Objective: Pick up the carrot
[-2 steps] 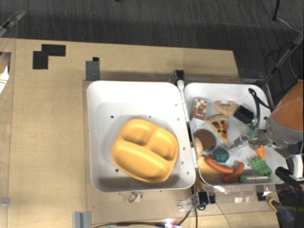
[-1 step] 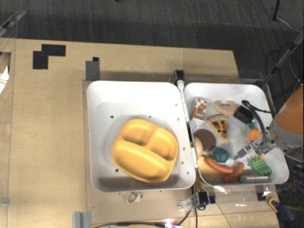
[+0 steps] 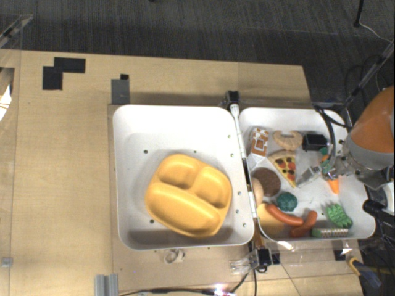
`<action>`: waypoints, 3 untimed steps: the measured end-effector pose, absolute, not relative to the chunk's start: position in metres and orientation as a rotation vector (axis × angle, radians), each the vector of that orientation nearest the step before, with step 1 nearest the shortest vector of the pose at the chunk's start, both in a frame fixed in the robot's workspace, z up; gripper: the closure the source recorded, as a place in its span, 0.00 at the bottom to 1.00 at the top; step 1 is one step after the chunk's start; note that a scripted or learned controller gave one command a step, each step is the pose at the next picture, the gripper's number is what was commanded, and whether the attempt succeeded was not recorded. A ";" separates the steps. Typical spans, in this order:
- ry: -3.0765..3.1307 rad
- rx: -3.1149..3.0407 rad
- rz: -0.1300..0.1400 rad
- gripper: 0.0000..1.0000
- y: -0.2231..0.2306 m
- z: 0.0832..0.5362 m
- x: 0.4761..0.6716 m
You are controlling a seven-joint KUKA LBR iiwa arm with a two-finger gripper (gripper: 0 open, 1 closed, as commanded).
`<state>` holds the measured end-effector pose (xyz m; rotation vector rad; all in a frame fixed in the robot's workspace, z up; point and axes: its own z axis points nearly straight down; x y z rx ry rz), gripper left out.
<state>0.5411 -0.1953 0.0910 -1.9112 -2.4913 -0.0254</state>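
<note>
The carrot [image 3: 334,185] is a small orange piece in the right bin [image 3: 358,199], near its right side; just its lower end shows. My gripper [image 3: 327,170] hangs directly over the carrot's upper end and covers it. The grey arm with its orange band [image 3: 378,127] reaches in from the right. Whether the carrot is between the fingers is hidden from this angle.
The right bin also holds a pizza slice [image 3: 285,165], a brown round patty [image 3: 266,180], a teal piece [image 3: 286,201], a red sausage [image 3: 291,217], green pieces [image 3: 337,214], a bread piece [image 3: 287,140] and a black block [image 3: 313,142]. A big yellow pepper [image 3: 188,193] lies in the left bin [image 3: 133,140].
</note>
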 end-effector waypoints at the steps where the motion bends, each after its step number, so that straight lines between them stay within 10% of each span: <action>1: -2.376 -2.069 -0.043 0.00 -0.192 0.091 0.538; 2: -2.394 -2.069 -0.034 1.00 -0.195 0.103 0.540; 3: -2.577 -1.812 -0.007 1.00 -0.144 0.158 0.541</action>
